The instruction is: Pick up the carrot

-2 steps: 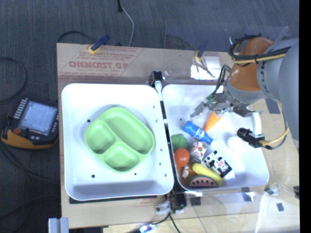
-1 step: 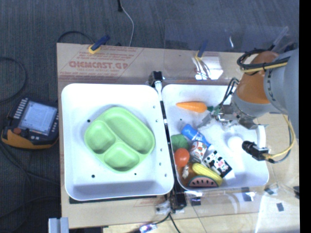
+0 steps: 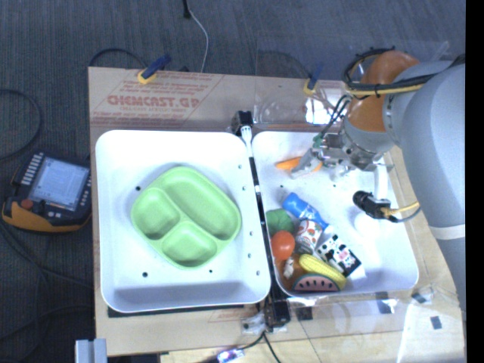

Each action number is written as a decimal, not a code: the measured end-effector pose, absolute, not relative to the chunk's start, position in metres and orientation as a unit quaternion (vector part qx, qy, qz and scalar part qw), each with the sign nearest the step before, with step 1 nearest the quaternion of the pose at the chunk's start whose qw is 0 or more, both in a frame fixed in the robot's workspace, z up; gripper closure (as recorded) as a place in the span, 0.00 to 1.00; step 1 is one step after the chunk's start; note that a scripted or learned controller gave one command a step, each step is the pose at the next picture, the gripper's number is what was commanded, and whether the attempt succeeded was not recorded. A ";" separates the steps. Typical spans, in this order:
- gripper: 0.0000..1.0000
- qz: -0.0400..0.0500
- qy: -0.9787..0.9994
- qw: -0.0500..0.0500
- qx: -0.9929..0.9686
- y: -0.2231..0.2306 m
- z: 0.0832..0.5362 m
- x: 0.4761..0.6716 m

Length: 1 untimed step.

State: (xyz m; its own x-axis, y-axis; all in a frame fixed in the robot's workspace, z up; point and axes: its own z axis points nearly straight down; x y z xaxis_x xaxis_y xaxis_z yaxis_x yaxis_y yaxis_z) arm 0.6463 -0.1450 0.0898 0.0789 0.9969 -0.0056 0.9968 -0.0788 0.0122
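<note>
The gripper (image 3: 316, 162) is down at the carrot (image 3: 290, 163) near the right bin's (image 3: 393, 274) far wall; grasping looks underway. Whether the jaws have closed, I cannot tell. Next comes a firm lift.

Both bins (image 3: 121, 278) appear as smooth, glossy white plastic. The green divided plate (image 3: 185, 214) is matt plastic. The bench board (image 3: 151, 100) looks like unfinished cardboard or wood. The surrounding floor (image 3: 76, 21) is rough grey carpet.
</note>
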 end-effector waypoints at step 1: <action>0.00 -0.027 0.554 -0.005 0.832 -0.112 0.089 0.659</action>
State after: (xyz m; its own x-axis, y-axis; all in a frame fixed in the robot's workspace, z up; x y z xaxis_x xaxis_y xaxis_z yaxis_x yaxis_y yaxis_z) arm 0.6595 -0.1121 0.0885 0.3851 0.9220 -0.0398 0.9214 -0.3866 -0.0390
